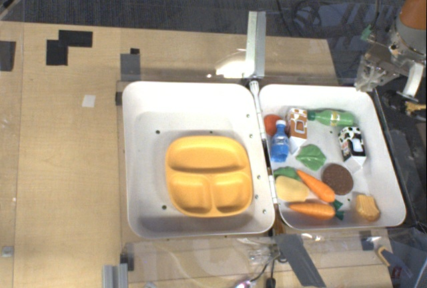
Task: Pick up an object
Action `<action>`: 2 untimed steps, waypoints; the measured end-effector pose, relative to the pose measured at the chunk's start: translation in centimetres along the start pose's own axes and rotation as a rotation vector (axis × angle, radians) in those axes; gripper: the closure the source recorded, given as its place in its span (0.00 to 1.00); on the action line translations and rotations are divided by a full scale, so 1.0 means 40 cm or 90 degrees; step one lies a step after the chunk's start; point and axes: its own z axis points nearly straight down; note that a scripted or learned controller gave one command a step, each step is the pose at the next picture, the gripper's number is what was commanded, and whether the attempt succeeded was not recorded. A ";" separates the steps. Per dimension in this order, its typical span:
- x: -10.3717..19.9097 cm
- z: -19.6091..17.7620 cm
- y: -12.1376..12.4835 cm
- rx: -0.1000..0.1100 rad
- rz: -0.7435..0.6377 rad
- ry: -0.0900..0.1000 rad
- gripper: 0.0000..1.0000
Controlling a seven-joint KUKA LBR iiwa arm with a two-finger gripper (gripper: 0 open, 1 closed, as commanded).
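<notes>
Right, sweeping across from the left:
Left bin (pixel 140 147): I see a yellow divided tray (pixel 208 175) lying flat, likely the drop spot.
Right bin (pixel 380 147): toy food crowded together, namely blue bottle (pixel 280 143), green bottle (pixel 331 118), carrots (pixel 315 185), brown disc (pixel 337 177); my pick comes from here.
Gripper (pixel 385 73): beyond the right bin's far corner, holding nothing; fingers apart or together, I cannot tell.

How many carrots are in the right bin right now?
2. One orange toy carrot lies diagonally near the middle of the right white bin, beside the brown disc. The other orange toy carrot lies flat along the front wall. More could be hidden under other items.
</notes>
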 end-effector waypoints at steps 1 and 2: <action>0.006 -0.032 0.003 -0.004 -0.005 0.000 1.00; 0.000 -0.006 -0.001 0.000 0.072 0.000 1.00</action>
